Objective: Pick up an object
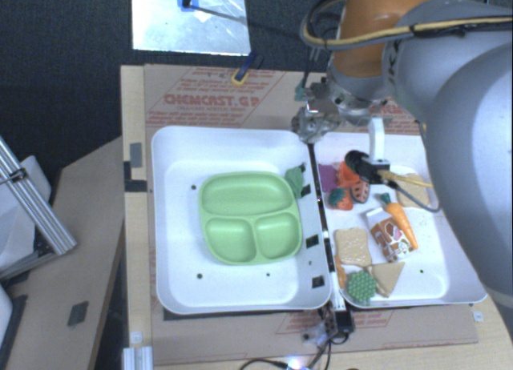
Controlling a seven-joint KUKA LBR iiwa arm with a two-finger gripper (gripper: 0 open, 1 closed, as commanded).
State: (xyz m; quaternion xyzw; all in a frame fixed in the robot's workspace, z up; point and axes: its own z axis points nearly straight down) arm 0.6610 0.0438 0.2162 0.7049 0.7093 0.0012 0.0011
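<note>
The gripper (314, 124) is held over the divider between the bins; the fingers' state cannot be told. Toy food (377, 236) is heaped in the right bin (433, 280) for picking.

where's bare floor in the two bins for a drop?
Left bin: bare white strips all around the green divided plate, widest along its left wall and near edge. Right bin: toys crowd its left half, cracker, carrot, strawberry; bare floor only toward the right wall, under the arm.
</note>
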